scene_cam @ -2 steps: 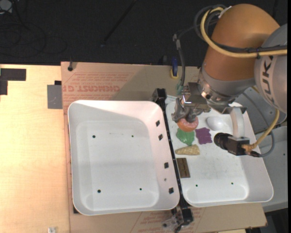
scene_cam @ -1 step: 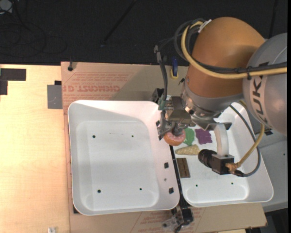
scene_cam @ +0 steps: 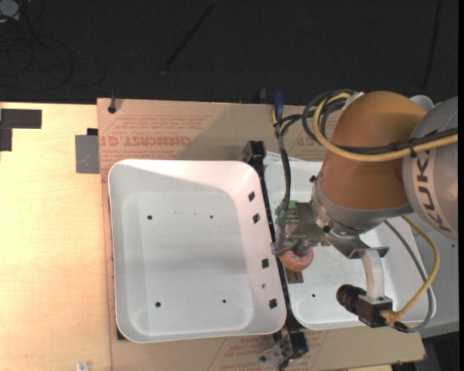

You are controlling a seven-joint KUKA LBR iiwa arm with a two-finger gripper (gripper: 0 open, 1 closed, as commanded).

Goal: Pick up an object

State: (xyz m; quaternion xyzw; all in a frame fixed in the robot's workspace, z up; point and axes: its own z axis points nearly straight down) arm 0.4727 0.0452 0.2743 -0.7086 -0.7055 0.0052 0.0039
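The claw (scene_cam: 295, 242) was seen low over a pinkish-red object (scene_cam: 298, 258) at the right bin's (scene_cam: 325, 315) left edge. Its opening could not be told, nor any hold. The grasp step was judged underway; closing and lifting would be called for.

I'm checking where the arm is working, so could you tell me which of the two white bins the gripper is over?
The right-hand bin: the gripper sits over its left edge beside a pink round object. The left bin lies apart from the arm.
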